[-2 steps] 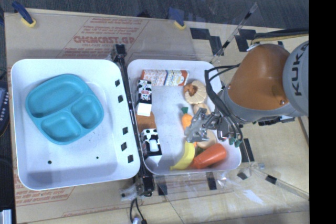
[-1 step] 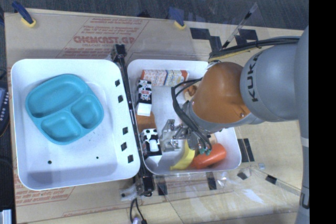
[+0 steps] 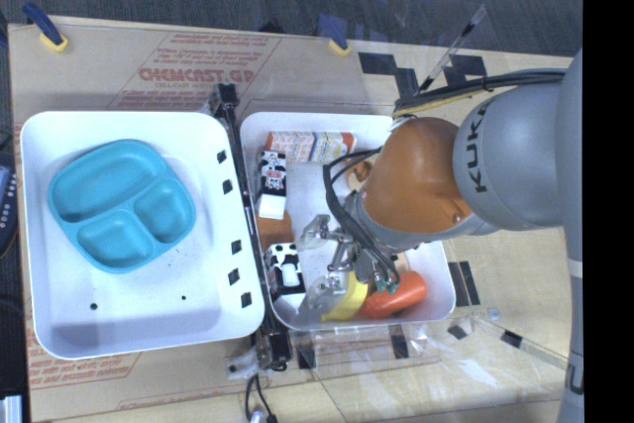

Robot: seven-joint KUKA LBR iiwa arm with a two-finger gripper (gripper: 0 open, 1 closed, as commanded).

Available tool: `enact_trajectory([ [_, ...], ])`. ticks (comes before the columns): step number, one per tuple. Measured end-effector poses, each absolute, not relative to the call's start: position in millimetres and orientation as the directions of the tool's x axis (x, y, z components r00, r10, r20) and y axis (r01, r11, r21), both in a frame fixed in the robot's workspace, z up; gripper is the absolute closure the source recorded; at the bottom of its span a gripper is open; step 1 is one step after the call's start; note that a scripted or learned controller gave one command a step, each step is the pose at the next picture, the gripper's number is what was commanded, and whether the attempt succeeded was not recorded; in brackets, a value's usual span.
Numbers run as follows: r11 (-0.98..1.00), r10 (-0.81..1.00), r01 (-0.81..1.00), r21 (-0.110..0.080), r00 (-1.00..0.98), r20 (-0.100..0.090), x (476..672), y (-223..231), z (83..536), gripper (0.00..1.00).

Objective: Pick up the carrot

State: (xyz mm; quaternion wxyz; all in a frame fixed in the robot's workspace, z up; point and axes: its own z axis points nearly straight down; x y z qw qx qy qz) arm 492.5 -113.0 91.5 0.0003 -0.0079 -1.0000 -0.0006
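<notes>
My jaws [image 3: 332, 274] hang low in the right bin [image 3: 436, 304]; spread or pressed together, can't tell. Carrot [image 3: 401, 294] lies just beside, near front wall, touching a yellow item [image 3: 349, 299]. Should shift toward carrot, straddle it crosswise.

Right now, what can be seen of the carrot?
The carrot is orange, smooth and plastic-looking, lying on its side near the front edge of the right bin. Its left end sits against a yellow item. The gripper and the arm's orange band above cover part of it. No greens are visible.
</notes>
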Motion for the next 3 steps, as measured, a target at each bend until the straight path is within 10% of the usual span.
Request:
enact_trajectory([
  [1,1.000,0.003,0.003,-0.003,-1.000,-0.011,573.4,-163.5,172.0,0.00],
  [2,1.000,-0.028,-0.028,0.002,-1.000,0.001,548.0,-137.4,90.8,0.00],
  [3,0.999,-0.032,-0.032,0.001,-0.999,-0.003,550.3,-137.0,102.6,1.00],
])
